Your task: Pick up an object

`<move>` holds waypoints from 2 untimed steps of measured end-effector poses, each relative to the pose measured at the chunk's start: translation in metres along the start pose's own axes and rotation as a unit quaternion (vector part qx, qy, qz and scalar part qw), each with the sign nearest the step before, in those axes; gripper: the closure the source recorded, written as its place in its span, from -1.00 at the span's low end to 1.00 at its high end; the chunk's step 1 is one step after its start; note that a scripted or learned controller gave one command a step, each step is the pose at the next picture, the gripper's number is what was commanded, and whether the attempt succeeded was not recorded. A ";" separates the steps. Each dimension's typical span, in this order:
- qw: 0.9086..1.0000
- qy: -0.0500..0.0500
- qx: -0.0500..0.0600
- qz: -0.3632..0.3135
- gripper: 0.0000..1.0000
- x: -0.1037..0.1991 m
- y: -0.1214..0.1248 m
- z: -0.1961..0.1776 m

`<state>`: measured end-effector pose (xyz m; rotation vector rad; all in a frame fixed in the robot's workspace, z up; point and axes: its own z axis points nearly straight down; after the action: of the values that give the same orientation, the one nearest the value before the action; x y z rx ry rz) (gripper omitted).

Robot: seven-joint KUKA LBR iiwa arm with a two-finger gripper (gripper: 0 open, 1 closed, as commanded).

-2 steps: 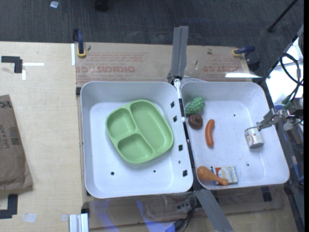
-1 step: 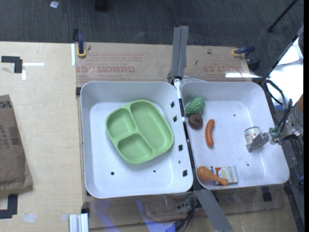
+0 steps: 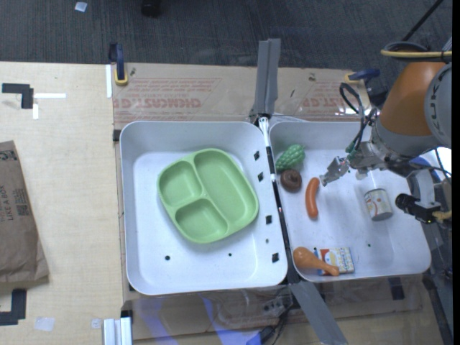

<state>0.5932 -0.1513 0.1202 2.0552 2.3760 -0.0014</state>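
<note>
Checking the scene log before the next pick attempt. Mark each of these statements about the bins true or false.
1. The green divided plate lies in the left bin. True.
2. The hot dog lies on the plate. False: it lies on the right bin floor.
3. The small white can is in the right bin. True.
4. The pincer holds the can. False: nothing shows between its fingers; the can lies apart from it.
5. The green knobbly item sits near the divider, above the brown round item. True.
</note>
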 end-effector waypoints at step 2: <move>0.992 0.000 0.001 -0.130 -1.00 0.083 -0.039 -0.071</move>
<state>0.5431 -0.0751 0.1912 1.7305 2.6238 -0.0022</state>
